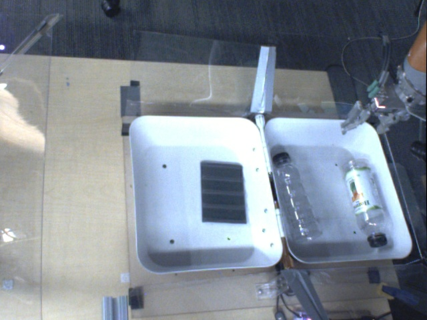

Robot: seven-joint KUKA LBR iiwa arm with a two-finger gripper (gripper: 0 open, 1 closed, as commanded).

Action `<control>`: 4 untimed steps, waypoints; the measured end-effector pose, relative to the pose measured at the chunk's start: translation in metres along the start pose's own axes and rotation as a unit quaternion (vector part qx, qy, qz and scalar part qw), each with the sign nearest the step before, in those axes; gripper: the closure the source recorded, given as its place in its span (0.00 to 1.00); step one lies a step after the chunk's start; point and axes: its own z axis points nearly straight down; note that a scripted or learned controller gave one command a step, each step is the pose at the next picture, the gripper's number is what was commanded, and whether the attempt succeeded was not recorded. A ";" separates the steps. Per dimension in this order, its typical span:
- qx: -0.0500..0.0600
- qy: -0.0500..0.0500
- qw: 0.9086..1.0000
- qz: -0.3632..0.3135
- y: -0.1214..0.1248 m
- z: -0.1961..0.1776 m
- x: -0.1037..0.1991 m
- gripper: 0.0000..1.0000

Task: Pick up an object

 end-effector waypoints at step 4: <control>-0.004 -0.002 0.995 -0.098 -0.026 0.176 -0.029 0.00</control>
